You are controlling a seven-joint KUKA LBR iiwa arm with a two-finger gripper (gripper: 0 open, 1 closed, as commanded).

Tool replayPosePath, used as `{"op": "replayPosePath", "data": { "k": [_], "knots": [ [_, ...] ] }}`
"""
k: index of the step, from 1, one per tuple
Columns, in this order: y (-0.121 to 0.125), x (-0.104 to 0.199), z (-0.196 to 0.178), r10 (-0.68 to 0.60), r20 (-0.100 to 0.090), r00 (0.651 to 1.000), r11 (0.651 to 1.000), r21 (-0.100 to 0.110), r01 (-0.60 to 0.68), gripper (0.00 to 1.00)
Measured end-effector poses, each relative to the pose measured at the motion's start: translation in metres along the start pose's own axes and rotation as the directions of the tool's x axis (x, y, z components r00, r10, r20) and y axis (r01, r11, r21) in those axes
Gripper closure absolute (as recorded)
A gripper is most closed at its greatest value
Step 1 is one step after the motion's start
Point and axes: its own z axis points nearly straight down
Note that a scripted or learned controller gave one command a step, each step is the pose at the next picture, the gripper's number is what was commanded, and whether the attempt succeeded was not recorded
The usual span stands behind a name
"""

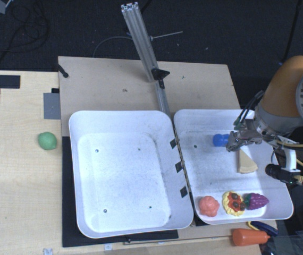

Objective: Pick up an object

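Arm over right bin, gripper low beside blue object; nothing seen between fingers.

Nearest edge: orange item [250, 236] on the bench just outside the right bin [204, 126]. Inside that bin's near wall: pink-orange lump [209, 205], yellow-and-red toy [233, 202], purple grapes [257, 200], in a row, the last two touching. Mid-bin: tan wedge [246, 162]. Beyond it, the gripper [235, 141] sits next to a blue object [220, 139]; whether its fingers are spread or pressed together cannot be told. Left bin [82, 126] alongside. Green ball [47, 141] on the bench, well left. Metal rail [143, 41] slants away at the far side.
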Motion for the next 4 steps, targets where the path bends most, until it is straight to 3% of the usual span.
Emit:
{"op": "replayPosePath", "data": {
  "k": [1,2,4],
  "knots": [
    [-0.005,-0.004,-0.060,0.000,0.000,1.000,1.000,-0.001,0.000,1.00],
    [-0.004,-0.005,-0.094,-0.001,0.000,1.000,1.000,0.001,0.001,1.00],
    [-0.016,0.111,-0.097,-0.005,-0.002,1.000,1.000,0.004,0.005,1.00]
  ]
}}
